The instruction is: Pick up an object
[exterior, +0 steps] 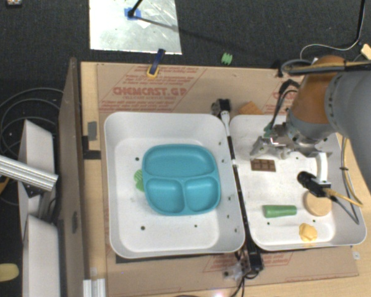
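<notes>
Clutter in the right bin (pixel 255 193) begins nearest the camera with a small yellow lump (pixel 307 231) close to the front wall. Just beyond it, a green cylinder (pixel 279 211) lies on its side and a tan disc (pixel 319 206) lies flat to the cylinder's right, the two apart from each other. In the left bin (pixel 127 228) a teal plate (pixel 180 178) with three compartments, two near and one wide one behind them, sits about in the middle. A green scrap (pixel 138 178) peeks out from under its left edge. Farther back in the right bin, a brown ridged bar (pixel 263 164) lies flat on the white floor, well apart from the cylinder. The end effector (pixel 269 147) hangs just behind and above this bar, very near it, though contact cannot be judged. Whether it is apart or together also cannot be made out from this angle, and nothing is seen clamped in it. The grey arm (pixel 355 101) with its orange band (pixel 312 101) comes in from the right over the bin's far corner. Past the bins, an orange-tan piece (pixel 250 108) rests by the right bin's far rim on the brown board of the table (pixel 148 88).
</notes>
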`<move>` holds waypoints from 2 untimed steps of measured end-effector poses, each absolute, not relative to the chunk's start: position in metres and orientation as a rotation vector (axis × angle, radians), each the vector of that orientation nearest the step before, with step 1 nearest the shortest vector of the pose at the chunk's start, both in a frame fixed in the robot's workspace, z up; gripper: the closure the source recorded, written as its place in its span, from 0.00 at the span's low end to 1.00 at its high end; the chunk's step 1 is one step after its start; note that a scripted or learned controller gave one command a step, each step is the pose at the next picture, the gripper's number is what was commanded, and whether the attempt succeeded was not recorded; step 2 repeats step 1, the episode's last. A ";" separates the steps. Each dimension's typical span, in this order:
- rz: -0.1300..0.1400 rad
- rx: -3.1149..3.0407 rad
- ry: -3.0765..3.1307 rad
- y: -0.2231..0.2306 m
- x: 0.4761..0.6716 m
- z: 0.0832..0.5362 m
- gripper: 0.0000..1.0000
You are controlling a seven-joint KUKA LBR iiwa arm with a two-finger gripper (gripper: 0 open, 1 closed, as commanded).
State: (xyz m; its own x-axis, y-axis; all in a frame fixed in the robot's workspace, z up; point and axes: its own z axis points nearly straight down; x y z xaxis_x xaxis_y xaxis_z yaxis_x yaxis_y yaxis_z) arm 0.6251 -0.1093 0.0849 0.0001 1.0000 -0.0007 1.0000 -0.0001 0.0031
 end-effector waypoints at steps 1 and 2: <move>-0.001 2.222 2.222 -0.101 0.595 0.084 0.00; -0.001 2.222 2.222 -0.101 0.595 0.084 0.00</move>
